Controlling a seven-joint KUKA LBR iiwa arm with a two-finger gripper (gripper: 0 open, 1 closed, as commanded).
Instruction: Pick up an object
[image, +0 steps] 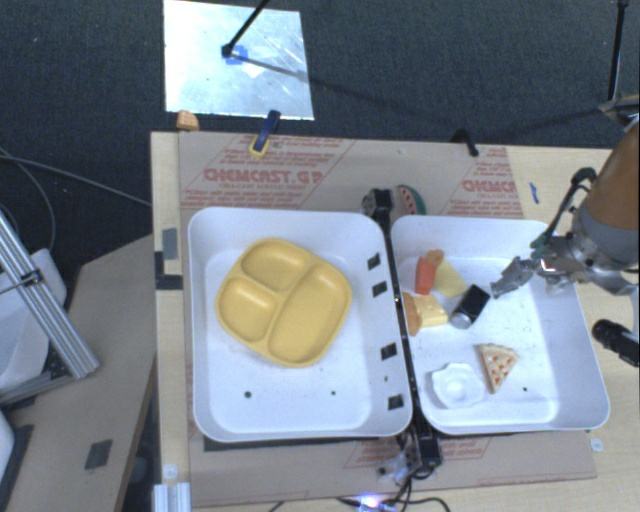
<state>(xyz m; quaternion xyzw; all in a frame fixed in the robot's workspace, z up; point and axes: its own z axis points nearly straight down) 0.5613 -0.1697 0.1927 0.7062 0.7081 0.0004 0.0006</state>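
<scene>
Objects for picking lie in the right bin (570, 400), the one of two shallow white bins nearer the arm. Within that bin, an orange carrot-like piece (428, 271) sits near the upper left corner, with a pale yellow wedge (450, 280) touching it on the right. Just below them lie a yellow cheese-like block (428, 313) and a small dark cylinder (468, 306). Lower in the bin sit a white fried-egg piece (455, 384) and, just right of it, a pizza slice (497, 364). The tool (512, 277) hangs over the bin's upper right part, pointing toward the dark cylinder (whether its fingers are apart or closed, I cannot tell), and nothing shows between them. The left bin (230, 400) holds a yellow divided plate (284, 301). Both bins rest on the table (330, 165).
</scene>
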